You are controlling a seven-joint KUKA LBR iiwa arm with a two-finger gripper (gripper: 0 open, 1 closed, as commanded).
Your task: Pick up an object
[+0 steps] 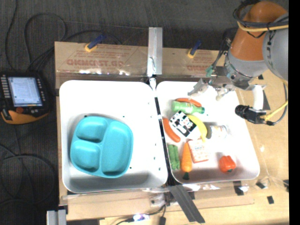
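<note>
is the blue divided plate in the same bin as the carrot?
No, the blue plate lies in the left bin, while the carrot lies among the toy food in the right bin.

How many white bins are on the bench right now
2. The left bin holds a blue divided plate; the right bin holds the pile of toy food.

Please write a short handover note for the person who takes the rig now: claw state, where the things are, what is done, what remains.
Claw: open, holding nothing, over the far edge of the right bin.
Things: green bottle, banana, carrot, red pepper and others lie in the right bin. A blue divided plate sits in the left bin.
Done: nothing picked.
Left: lower, grasp one object, lift.
</note>
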